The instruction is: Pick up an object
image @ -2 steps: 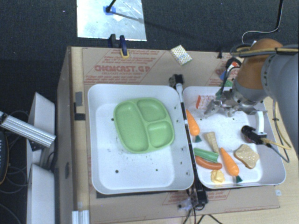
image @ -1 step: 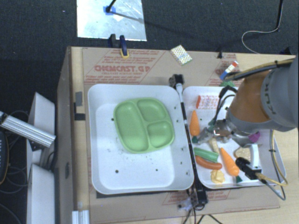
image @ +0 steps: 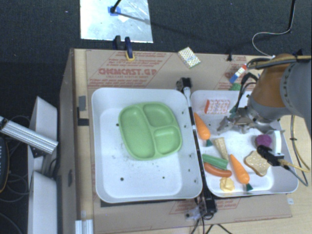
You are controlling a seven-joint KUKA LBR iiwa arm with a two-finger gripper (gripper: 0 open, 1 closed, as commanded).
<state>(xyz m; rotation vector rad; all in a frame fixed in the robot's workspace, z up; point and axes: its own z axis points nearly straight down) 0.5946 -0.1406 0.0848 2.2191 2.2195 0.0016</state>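
The gripper [image: 233, 124] hangs low over the back half of the right bin [image: 287, 183], its metal fingers [image: 225, 126] pointing left. They are small and partly blurred, so I cannot tell how far apart they stand, and nothing can be seen between them. They sit just beside a white and orange box [image: 217, 106] that lies flat against the bin's back wall; its print is too fine to read.

The bin holds smooth plastic toy food. An orange carrot [image: 201, 126] leans along the left wall, near the fingers. Below it lie a pale cracker wedge [image: 221, 146], a green bean pod [image: 214, 160], a reddish sausage [image: 217, 169], a small yellow piece [image: 226, 184] and a second carrot [image: 239, 168]. To the right are a slice of toast [image: 257, 163] and a purple, rounded item [image: 263, 140], perhaps a plum.

The left bin [image: 105, 179], shallow white plastic with rounded corners, carries a light green divided plate [image: 150, 130] with three compartments.

Both bins rest on a brown cardboard sheet [image: 146, 69] covering the counter, printed in red with what looks like "CHEMCAST GP".
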